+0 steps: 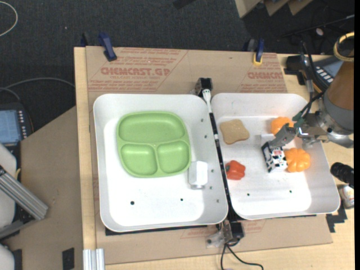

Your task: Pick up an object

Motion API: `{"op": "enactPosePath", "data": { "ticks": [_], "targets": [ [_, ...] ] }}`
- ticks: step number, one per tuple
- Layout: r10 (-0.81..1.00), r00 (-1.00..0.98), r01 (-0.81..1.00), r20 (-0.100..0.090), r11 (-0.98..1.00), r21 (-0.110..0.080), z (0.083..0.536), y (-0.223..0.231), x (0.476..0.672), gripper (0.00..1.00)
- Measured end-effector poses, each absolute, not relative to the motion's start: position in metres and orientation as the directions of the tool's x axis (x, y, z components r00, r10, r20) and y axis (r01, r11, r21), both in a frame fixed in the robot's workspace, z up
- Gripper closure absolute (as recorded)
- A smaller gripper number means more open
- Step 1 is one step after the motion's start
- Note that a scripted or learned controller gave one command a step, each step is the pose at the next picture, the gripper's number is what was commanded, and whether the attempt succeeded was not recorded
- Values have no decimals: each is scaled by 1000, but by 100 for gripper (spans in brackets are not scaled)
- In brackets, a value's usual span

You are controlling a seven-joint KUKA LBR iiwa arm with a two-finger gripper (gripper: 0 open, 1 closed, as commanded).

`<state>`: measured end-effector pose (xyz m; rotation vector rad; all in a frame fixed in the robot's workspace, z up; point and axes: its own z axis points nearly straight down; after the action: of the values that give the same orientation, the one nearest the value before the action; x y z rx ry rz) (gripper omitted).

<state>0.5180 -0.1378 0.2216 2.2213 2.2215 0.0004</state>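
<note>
My gripper (271, 155) hangs low in the right bin (270, 204), reaching in from the right. Right at its tip lies a small black-and-white spotted toy (277, 161); I cannot see whether the toy is gripped. An orange pumpkin-like piece (298, 159) touches the toy's right side. A second orange piece (279, 124) sits behind, partly covered by the gripper body. A tan bread-shaped piece (233, 131) lies at the bin's back left, and a red pepper (235, 169) lies near its left wall.
The left bin (152, 212) holds a green divided plate (153, 144) and a small white block (197, 173) near its right wall. A black divider strip (214, 134) runs between the bins. Bare floor shows in the right bin's front half.
</note>
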Motion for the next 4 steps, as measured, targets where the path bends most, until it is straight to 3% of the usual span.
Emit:
{"op": "enactPosePath", "data": {
  "ticks": [1,2,3,4],
  "targets": [
    [1000,-6,1000,0,6,1,95,-104,597,0],
    [1000,2,1000,3,-2,-8,83,-99,539,0],
    [1000,-5,1000,3,5,1,189,-35,477,0],
    [1000,0,1000,0,0,3,195,-38,480,100]
  ]
}}
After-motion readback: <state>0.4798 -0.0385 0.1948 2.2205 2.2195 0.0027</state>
